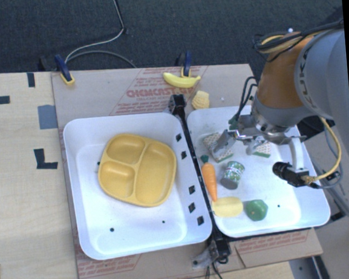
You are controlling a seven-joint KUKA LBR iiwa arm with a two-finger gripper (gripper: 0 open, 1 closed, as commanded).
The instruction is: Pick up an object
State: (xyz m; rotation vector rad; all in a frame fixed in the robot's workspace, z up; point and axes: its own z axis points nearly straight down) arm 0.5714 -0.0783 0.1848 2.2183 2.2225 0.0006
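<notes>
Just below tool [232, 141]: small can [232, 174], apart.

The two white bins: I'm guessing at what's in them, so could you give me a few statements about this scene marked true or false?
1. The yellow divided plate lies in the left bin. True.
2. The carrot is in the left bin with the plate. False: it lies in the right bin, close to the divider.
3. A banana rests outside the bins on the cardboard behind them. True.
4. The green object sits next to the banana. False: it is in the right bin's near part, beside a yellow lemon-like piece.
5. The arm reaches over the right bin. True.
</notes>
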